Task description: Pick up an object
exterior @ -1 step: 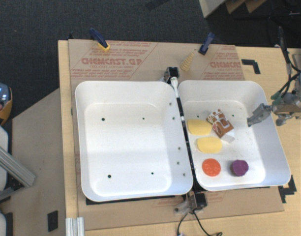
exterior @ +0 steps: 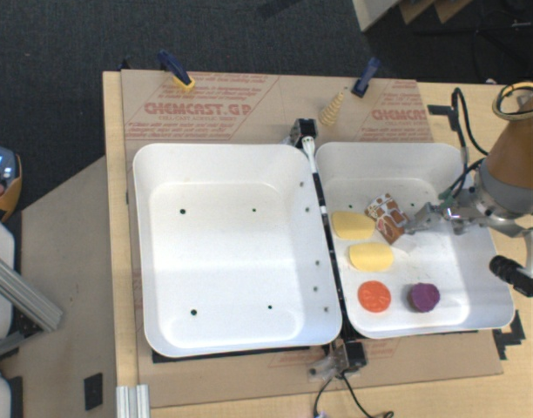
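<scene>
Here my jaws point(exterior: 416, 219) are low in the right bin point(exterior: 441, 159), just beside the brown patterned block point(exterior: 387, 217), and I cannot tell their state. Below this block are two yellow pieces point(exterior: 352, 225), then an orange ball point(exterior: 374, 297) and a purple ball point(exterior: 424, 297).

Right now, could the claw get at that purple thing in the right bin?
Probably yes. The purple object lies uncovered near the bin's front, apart from the orange one, and the claw hovers in the same bin.
</scene>
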`<state>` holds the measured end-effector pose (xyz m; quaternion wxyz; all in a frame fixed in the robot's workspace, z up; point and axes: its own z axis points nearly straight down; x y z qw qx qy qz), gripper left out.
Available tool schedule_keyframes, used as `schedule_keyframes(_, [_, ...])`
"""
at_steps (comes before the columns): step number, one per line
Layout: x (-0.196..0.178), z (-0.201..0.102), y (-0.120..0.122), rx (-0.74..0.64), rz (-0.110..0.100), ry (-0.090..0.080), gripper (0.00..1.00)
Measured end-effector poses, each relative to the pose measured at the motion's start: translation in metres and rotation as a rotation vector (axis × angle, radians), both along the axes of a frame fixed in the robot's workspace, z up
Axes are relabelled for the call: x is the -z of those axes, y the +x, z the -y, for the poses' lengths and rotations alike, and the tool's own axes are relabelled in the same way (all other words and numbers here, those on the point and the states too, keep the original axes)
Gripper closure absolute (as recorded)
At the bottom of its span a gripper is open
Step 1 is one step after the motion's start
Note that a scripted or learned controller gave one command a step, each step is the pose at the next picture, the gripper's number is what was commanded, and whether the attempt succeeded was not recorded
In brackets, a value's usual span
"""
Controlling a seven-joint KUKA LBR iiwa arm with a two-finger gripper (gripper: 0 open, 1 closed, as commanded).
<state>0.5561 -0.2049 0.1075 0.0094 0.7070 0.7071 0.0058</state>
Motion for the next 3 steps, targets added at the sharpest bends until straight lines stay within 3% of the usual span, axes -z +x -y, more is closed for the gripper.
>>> schedule_keyframes(1, [0.009, -0.053, 0.075, -0.006, 0.002, -0.005, 0.00])
schedule_keyframes(2, [0.012, -0.050, 0.116, -0.002, -0.004, -0.002, 0.00])
schedule_keyframes(3, [0.022, -0.070, 0.096, -0.001, -0.024, 0.006, 0.00])
